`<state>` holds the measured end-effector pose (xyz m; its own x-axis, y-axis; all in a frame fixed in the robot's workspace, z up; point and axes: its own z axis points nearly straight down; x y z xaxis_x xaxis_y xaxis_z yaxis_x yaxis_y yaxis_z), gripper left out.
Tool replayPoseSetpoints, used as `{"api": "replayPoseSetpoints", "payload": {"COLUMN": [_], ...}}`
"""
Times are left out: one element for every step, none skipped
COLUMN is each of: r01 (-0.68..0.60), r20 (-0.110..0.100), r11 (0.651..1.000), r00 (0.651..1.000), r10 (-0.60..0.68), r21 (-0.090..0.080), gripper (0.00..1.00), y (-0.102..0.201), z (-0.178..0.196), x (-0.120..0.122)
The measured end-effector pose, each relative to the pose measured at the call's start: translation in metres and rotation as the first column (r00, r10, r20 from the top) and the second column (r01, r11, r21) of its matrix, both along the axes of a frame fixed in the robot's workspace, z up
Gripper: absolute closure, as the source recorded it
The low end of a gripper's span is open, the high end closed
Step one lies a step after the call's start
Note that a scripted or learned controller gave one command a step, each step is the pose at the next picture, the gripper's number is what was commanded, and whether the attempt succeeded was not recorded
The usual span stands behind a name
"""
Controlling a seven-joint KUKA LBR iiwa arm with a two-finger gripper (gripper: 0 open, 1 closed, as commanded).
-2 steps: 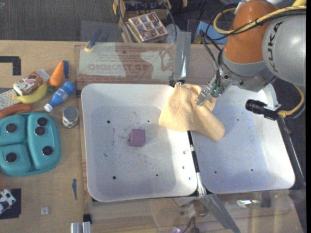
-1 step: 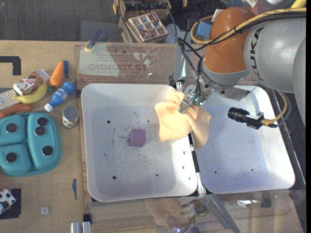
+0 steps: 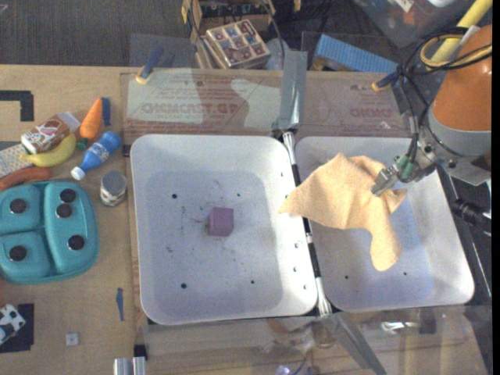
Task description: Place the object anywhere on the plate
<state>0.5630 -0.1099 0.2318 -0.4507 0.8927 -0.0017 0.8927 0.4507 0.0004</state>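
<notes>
**Cloth lifted over the right bin, plate not identified**

While the grey arm with its orange band reached in from the right, its two-finger gripper was closed on the far right corner of a soft yellow cloth, and the fabric showed pinched between the fingertips. The cloth hung draped across the shallow white right bin, its left edge spilling over the seam between the bins and a lobe drooping toward the near side. In the shallow white left bin sat a small purple cube, well apart from the cloth. Out on the wooden bench to the left lay a teal plastic divided tray, the nearest thing to a plate.

Judged from this, the carrying step was in hand. Doing it well would call for raising the cloth until its trailing edge cleared the bin rims, travelling slowly so the single pinched corner did not slip, and releasing only once most of the fabric hung above the target.
</notes>
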Motion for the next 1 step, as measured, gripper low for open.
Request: {"api": "replayPoseSetpoints", "payload": {"r01": [0.114], "r20": [-0.002], "r11": [0.993], "r00": [0.993], "r10": [-0.114], "r21": [-0.001], "gripper": [1.0], "y": [0.12], "z": [-0.0477], "x": [0.0166]}}
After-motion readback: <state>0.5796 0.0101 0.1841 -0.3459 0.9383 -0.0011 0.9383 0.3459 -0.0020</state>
